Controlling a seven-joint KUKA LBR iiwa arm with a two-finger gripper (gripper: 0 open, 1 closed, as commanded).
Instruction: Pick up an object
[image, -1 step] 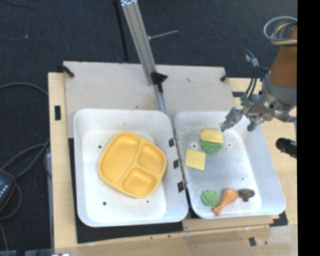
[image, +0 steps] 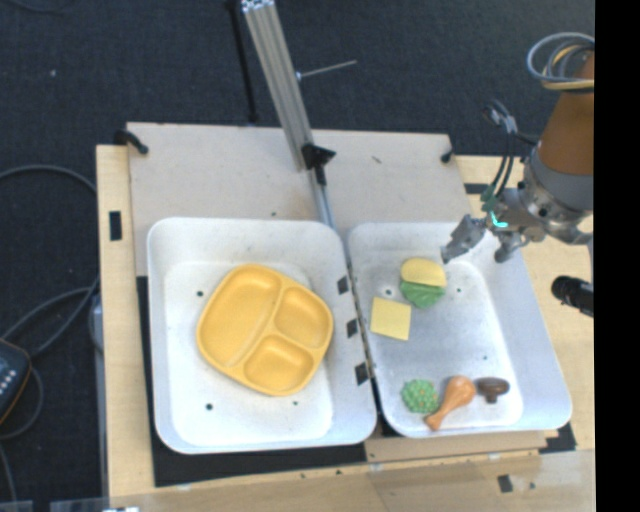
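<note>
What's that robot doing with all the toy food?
The arm's gripper hangs over the far edge of the right bin, with nothing between its jaws, which stand apart. Below it lie a yellow-and-green toy, a yellow square, a green lump, a drumstick and a brown piece. The left bin holds a yellow plate. Nothing is picked up yet.

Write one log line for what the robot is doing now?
gripper: open, holding nothing | above right bin far edge | nearest: yellow-green toy | plate: left bin
</note>
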